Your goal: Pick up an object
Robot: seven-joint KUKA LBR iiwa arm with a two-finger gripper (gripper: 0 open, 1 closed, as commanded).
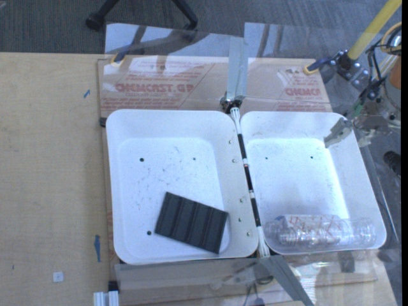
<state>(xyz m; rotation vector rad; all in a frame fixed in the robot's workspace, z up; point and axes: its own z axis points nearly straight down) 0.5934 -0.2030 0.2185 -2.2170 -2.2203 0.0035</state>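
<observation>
A dark grey ribbed rectangular block [191, 222] lies flat in the left bin [127, 132], near its front edge and slightly askew. A clear plastic cylinder [322, 231] with red markings inside lies on its side along the front wall of the right bin [287, 129]. My gripper [349, 131] hangs at the right bin's far right rim, well behind the cylinder and far from the block. I see nothing held in it.
A metal divider strip [245, 171] runs between the two bins. Clear acrylic sheets [166, 81] with red lettering lie behind the bins. Cables and a yellow pole [376, 24] crowd the upper right. Bare wooden bench [44, 171] extends to the left.
</observation>
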